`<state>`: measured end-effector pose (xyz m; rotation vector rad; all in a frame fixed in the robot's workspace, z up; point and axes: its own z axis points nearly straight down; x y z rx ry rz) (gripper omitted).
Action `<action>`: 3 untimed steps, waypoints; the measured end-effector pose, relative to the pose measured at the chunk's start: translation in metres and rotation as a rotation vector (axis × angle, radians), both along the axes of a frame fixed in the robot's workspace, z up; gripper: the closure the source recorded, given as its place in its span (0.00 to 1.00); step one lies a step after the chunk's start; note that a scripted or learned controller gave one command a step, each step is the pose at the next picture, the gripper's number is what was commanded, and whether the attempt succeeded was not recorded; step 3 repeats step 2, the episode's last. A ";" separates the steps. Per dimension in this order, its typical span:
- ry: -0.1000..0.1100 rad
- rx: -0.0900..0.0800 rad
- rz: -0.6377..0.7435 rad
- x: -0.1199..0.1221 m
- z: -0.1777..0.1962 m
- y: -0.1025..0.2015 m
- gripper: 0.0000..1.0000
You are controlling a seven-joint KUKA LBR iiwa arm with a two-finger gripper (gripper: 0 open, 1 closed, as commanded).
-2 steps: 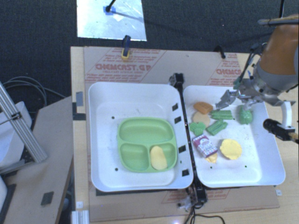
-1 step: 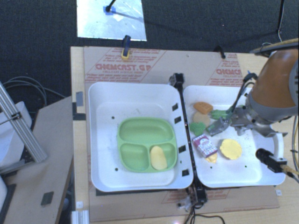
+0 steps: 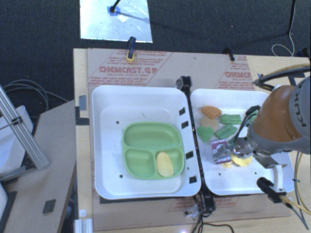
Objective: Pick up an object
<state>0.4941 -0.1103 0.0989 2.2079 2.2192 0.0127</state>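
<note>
Worktop (image 3: 146, 64): brown board with red lettering, carrying two shallow white bins side by side.

Left bin (image 3: 104, 130): holds a green divided tray (image 3: 148, 140) lying flat near the bin's middle. A pale yellow oval piece (image 3: 165, 164) sits in the tray's lower right compartment.

Right bin (image 3: 214, 183): holds a cluster of small objects in its upper and middle part.

Arm (image 3: 279, 120): grey with an orange band, reaching in from the right and covering the right side of the right bin. The jaws (image 3: 236, 148) are low over the bin, at the right edge of the object cluster. Whether they are open or closed cannot be told; the wrist hides the tips.

Objects in right bin, by size:
- Orange piece (image 3: 211, 111), topmost in the cluster.
- Green ridged piece (image 3: 230, 119), just right of and below the orange one.
- Second green ridged piece (image 3: 225, 131), tilted, below the first.
- Green leafy piece (image 3: 205, 133), at the cluster's left.
- Pale beige piece (image 3: 209, 123), between the orange piece and the leafy one.
- Small packet with pink and dark print (image 3: 221, 151), just left of the jaws.
- Yellow piece (image 3: 241, 160), directly below the jaws, partly hidden by them.
</note>
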 end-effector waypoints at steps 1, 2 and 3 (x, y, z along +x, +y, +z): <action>-0.002 0.003 0.000 0.001 0.011 0.001 1.00; 0.006 0.006 0.008 -0.006 0.090 0.087 1.00; 0.006 0.006 0.008 -0.006 0.090 0.087 1.00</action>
